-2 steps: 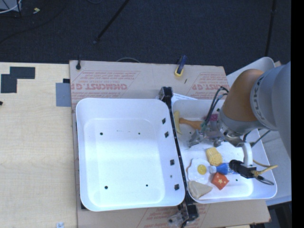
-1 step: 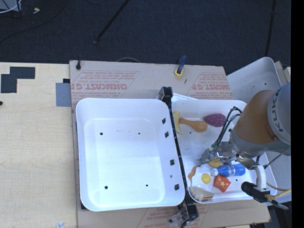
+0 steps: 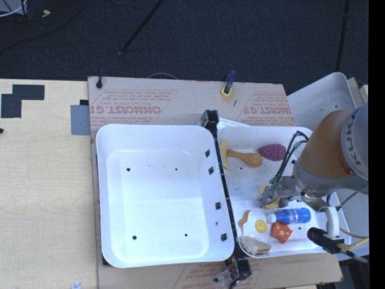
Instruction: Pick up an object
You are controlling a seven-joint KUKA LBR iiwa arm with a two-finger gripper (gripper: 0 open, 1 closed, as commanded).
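Reaching in from the right, the arm (image 3: 328, 155) with its orange band, wrist low over the right bin (image 3: 304, 131). Jaws (image 3: 272, 198) down among the clutter near the middle of that bin; released or clenched, cannot tell from this slant. Just right of and slightly below the jaws, a blue bottle (image 3: 293, 215) lying on its side, near touching them. Below the jaws, a small yellow round piece (image 3: 260, 226), a red block (image 3: 281, 232) beside it, and a tan wedge (image 3: 255, 244) hard against the bin's near rim. Above and left of the jaws, a tan spoon-shaped toy (image 3: 243, 158); above, a purple piece (image 3: 272, 152), both with bare white floor around them. Well to the left of the jaws, past the black divider (image 3: 219, 185) between the two rims, the left bin (image 3: 105, 161), broad and open. Under both bins, a cardboard sheet (image 3: 150, 104) on the bench (image 3: 42, 191), a blue-and-yellow clamp (image 3: 228, 84) at its far edge.
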